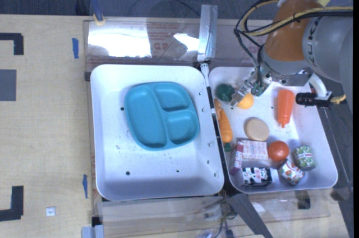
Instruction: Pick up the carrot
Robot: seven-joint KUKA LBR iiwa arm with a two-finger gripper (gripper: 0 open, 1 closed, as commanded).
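Note:
The carrot (225,126) is a slim orange piece with a green end toward the front. It lies along the left wall of the right bin (328,147). My gripper (249,91) hangs low over the back of that bin, behind and to the right of the carrot and apart from it. Its tip is right above a small yellow-orange piece (245,101), with a dark green item (224,92) just to its left. A larger orange-red tapered piece (285,106) lies to the gripper's right.
The right bin also holds a beige round disc (258,129), a red tomato (278,150), a pink-white packet (252,150), a black-and-white carton (256,175) and a green patterned ball (303,156). A blue divided plate (162,114) sits in the left bin (106,164).

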